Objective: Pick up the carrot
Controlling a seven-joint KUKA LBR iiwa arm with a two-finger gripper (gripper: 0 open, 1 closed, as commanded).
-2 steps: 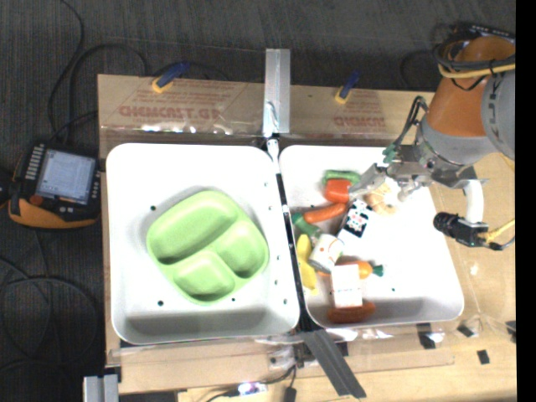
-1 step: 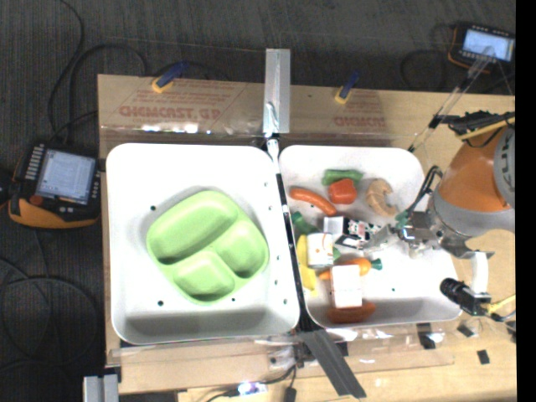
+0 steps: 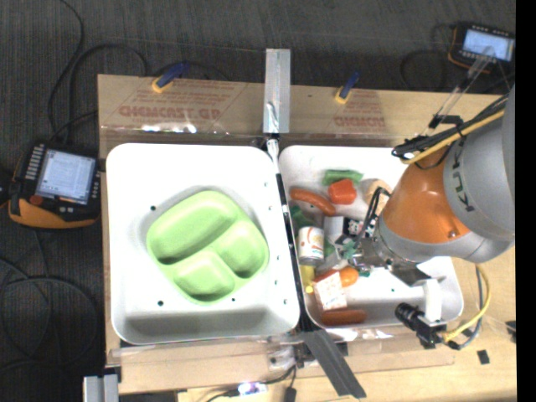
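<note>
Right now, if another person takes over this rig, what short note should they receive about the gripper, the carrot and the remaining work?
Gripper: low inside the right bin, among the food items; whether it is open or shut cannot be seen from above.
Carrot: I cannot pick it out with certainty. Several orange and red things lie together in the right bin, next to a small can.
Left bin: holds a green divided tray.
Done: arm has reached into the pile.
Left: confirm the carrot, grasp it, lift it.

The arm (image 3: 444, 208) reaches low into the cluttered right bin (image 3: 452, 287); the left bin (image 3: 126, 174) holds a green tray (image 3: 208, 243).
</note>
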